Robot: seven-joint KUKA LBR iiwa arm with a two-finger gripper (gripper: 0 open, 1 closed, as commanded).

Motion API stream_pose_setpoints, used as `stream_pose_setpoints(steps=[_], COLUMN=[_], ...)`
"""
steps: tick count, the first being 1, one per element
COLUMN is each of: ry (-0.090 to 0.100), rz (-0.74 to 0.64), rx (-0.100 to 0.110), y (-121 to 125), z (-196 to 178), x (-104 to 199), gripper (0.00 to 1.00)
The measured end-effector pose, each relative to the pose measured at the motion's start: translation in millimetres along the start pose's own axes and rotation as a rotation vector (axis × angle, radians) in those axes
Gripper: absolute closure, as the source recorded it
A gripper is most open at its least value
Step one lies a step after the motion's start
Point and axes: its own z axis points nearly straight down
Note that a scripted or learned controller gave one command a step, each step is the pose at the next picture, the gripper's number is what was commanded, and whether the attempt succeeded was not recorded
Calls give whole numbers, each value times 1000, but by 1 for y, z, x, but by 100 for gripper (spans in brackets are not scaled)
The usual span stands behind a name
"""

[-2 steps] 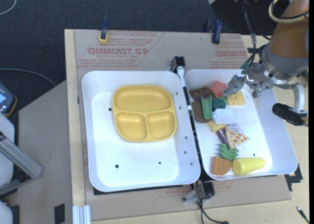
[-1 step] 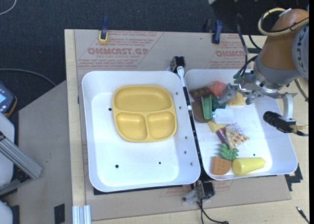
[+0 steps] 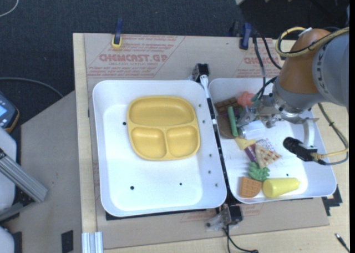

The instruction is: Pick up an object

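Observation:
My gripper (image 3: 248,117) reaches down into the upper left part of the right bin (image 3: 321,174), among a cluster of toy food. Right beside it lie a green stick-shaped piece (image 3: 231,122), a brown piece (image 3: 223,114) and a pink-red piece (image 3: 244,100). Just below the gripper are a yellow wedge (image 3: 243,142) and a pizza-like slice (image 3: 267,155). Nearer the bin's front sit a green leafy toy (image 3: 258,171), an orange waffle (image 3: 249,187) and a yellow oblong toy (image 3: 280,186). The wrist hides what is directly under the gripper.
The left bin (image 3: 111,163) holds a yellow divided plate (image 3: 163,126). A black piece with a cable (image 3: 295,147) hangs off the arm over the right bin. The orange-banded arm (image 3: 302,69) covers that bin's back right. A divider wall (image 3: 213,135) separates the bins.

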Motion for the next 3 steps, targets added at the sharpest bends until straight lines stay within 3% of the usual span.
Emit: stream_pose_setpoints(steps=[1, 2, 3], ry=[-1, -2, -4], rz=[1, 3, -1], rx=[-5, -10, -15], y=[0, 1, 5], z=[8, -3, -49], x=[0, 0, 6], gripper=[0, 100, 100])
